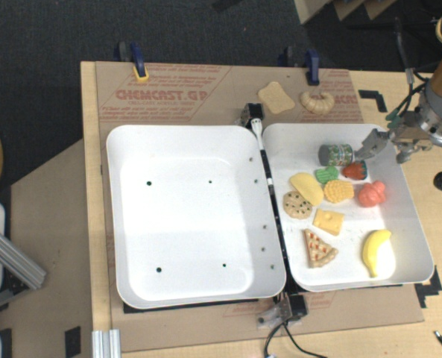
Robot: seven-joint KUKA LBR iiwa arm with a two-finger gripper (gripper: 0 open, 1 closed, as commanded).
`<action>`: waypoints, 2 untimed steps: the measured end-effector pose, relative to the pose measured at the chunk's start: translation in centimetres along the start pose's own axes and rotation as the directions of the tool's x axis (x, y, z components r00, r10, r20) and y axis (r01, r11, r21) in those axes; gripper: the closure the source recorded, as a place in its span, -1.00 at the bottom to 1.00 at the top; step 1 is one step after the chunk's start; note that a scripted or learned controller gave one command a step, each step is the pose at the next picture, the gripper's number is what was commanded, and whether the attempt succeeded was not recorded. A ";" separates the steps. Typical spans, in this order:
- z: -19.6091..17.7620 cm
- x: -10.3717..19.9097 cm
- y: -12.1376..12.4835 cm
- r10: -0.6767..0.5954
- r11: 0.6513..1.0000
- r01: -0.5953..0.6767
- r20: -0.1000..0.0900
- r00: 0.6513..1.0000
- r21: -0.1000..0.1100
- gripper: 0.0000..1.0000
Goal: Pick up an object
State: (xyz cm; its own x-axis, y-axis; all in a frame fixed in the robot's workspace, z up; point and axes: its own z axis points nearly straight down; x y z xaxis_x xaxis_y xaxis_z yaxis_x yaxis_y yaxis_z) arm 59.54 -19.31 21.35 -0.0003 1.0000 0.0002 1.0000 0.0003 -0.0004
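Seen from above, two shallow white bins sit side by side on my counter (206, 88). The left bin (131, 155) holds nothing I need. The right bin (414, 237) carries a scatter of toy food.

My hand (384, 142) reaches in from the right and hangs over the far right edge of the right bin, just beside a small grey-green can (335, 154) lying on its side and a red tomato-like piece (355, 171). I think one grey finger slants down toward the can, but the hand is small and blurred here, so I cannot tell how wide it stands, and nothing shows between its fingers.

The other pieces cluster toward the near side: a green piece (326, 174), a pale yellow wedge (305, 186), a corn cob (338, 192), a pink-red fruit (371, 194), a chocolate chip cookie (297, 204), a cheese cube (328, 221), a pizza slice (319, 247) and a banana (377, 251), which lies apart from the rest.

To do this well, I would settle on one target. The can is nearest, but it touches or nearly touches the tomato, so I should straddle it across its narrow width, come straight down, and close only once centred, or it may roll away.
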 end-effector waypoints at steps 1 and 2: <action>8.8 2.6 -6.7 0.001 1.000 -0.001 -0.005 1.000 0.013 -1.00; 13.2 7.5 -8.8 -0.002 1.000 0.002 -0.005 1.000 0.007 -1.00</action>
State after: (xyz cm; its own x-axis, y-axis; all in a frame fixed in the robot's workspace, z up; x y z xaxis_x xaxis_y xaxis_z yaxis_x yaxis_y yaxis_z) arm 50.78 -11.80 8.18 -0.0028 1.0000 0.0048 1.0000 0.0028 -0.0071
